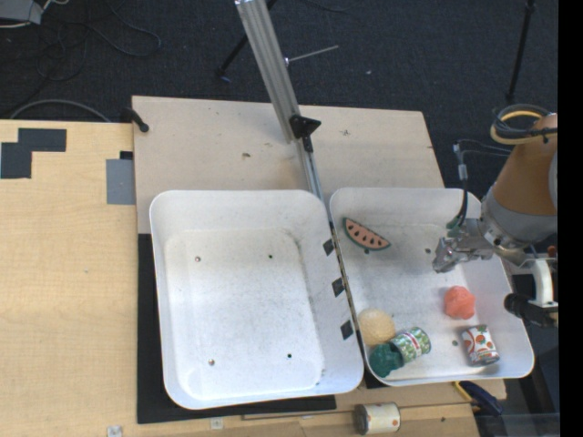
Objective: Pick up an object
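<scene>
the tool [444, 260] is seen above the right white bin [401, 206]; whether it is clenched cannot be told. just below it, the small round orange-pink ball [459, 302] is judged light and soft, best pinched across its middle.

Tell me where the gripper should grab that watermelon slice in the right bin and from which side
Probably from straight above, closing across the narrow width of the watermelon slice near its middle. It lies flat on the right bin floor, long axis running left to right, with bare floor around it, so both fingers should fit. The gripper sits to its right, above the floor.
</scene>
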Available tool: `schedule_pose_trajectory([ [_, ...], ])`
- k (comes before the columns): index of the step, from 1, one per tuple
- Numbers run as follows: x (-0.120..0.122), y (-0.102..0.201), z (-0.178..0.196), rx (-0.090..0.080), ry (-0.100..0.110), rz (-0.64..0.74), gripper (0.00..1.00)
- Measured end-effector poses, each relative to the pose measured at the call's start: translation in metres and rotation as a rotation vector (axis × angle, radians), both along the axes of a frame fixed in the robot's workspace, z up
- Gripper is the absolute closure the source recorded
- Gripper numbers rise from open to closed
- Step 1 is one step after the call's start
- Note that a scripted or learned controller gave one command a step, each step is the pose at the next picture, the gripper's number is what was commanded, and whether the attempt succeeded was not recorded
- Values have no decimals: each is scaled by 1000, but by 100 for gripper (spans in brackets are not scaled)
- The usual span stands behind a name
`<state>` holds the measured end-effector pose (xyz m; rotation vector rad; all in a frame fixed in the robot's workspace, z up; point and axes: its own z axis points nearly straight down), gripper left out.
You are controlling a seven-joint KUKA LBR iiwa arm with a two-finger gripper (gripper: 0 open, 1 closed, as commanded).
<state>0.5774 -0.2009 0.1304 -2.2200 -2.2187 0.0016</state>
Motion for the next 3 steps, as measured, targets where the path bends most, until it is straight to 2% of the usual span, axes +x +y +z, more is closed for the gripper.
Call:
schedule_pose_trajectory([
  [2, 5, 8, 104, -2, -6, 3, 100],
  [3, 4, 9, 67, 0, 3, 0, 100],
])
